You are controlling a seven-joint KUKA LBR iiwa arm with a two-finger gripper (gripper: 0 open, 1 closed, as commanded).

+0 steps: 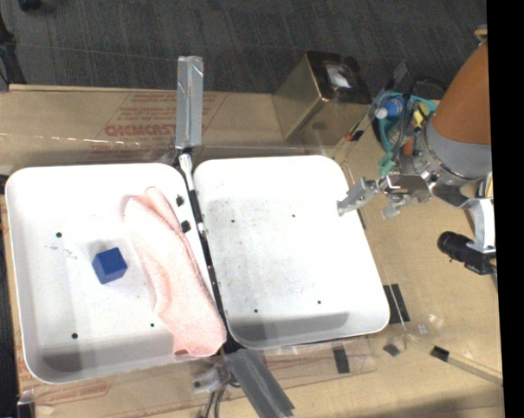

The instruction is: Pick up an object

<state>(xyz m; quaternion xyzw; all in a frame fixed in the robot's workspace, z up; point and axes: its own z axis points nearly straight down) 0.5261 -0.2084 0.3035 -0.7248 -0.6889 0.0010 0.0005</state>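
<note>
- I see the metal two-finger gripper [359, 197] at the right white plastic bin's [288, 320] right rim, fingers spread, gripping nothing.
- The small blue cube [110, 264] sits in the left white plastic bin [42, 335], beside a pink folded cloth [171, 268].

floor [236, 23]: dark carpet | bench [440, 317]: tan wood | cardboard sheet [85, 116]

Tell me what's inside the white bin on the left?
The left bin holds a blue cube and a pink cloth draped along its right side. Whatever lies beneath the cloth is covered.
</note>
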